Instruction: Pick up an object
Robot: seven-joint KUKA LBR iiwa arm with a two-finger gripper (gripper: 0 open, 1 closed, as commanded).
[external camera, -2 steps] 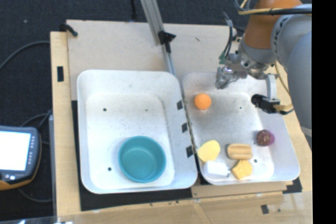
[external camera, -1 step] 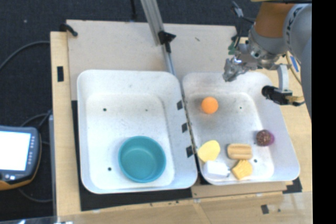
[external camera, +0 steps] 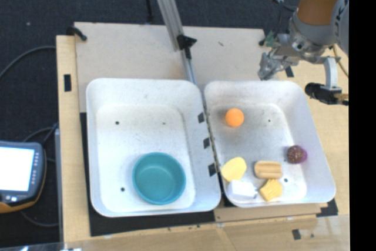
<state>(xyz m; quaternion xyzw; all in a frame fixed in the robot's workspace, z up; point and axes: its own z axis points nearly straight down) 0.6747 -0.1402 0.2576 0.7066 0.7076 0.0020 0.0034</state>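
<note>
The gripper (external camera: 269, 69) hangs above the far rim of the right bin (external camera: 305, 103), carrying nothing; whether it is released or clenched cannot be told. In that bin an orange ball (external camera: 234, 117) lies alone near the middle (well apart from the rest). Along the near side sit a yellow piece (external camera: 234, 168), a tan block (external camera: 268, 170), a yellow wedge (external camera: 271, 190), a white piece (external camera: 241, 189) and a dark purple ball (external camera: 296, 154). The left bin (external camera: 106, 103) holds a teal bowl (external camera: 158, 178).
</note>
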